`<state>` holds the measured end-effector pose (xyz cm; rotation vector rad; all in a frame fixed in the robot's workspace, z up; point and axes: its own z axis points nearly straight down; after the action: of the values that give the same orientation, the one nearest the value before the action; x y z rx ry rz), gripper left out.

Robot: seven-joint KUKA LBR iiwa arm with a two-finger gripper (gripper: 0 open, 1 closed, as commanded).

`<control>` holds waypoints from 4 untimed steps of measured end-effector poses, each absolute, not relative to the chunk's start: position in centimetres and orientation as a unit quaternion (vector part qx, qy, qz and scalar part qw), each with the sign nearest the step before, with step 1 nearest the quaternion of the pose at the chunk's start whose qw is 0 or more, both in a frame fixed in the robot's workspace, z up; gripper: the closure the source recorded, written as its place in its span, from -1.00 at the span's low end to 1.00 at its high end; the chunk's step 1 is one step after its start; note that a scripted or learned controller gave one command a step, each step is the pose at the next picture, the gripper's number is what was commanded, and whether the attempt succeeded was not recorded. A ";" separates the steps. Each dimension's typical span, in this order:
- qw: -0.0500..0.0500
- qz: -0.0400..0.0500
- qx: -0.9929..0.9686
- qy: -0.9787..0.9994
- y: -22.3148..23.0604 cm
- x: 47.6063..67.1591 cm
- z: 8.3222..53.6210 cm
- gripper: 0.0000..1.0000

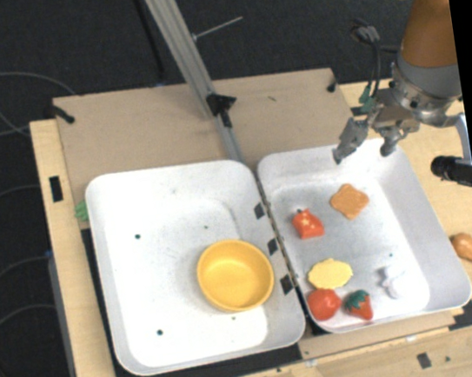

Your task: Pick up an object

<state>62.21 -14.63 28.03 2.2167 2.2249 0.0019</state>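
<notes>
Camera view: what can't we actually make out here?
- Arm: cut off by the right edge of the camera view above the orange band.
- Small pale object in the right bin: too small and washed out against the white to identify.
- Brown item on the bench: partly cut off by the right edge.

Open tool (366, 143) above right bin (414, 200)
</notes>
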 end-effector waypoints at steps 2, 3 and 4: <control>0.000 -0.002 0.708 0.707 -14.8 61.3 23.4 -1.00; 0.000 -0.002 0.708 0.706 -15.6 61.1 19.0 -1.00; 0.001 -0.001 0.708 0.706 -15.8 61.3 13.1 -1.00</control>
<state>61.31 -15.75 13.07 2.2230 2.2168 -0.0032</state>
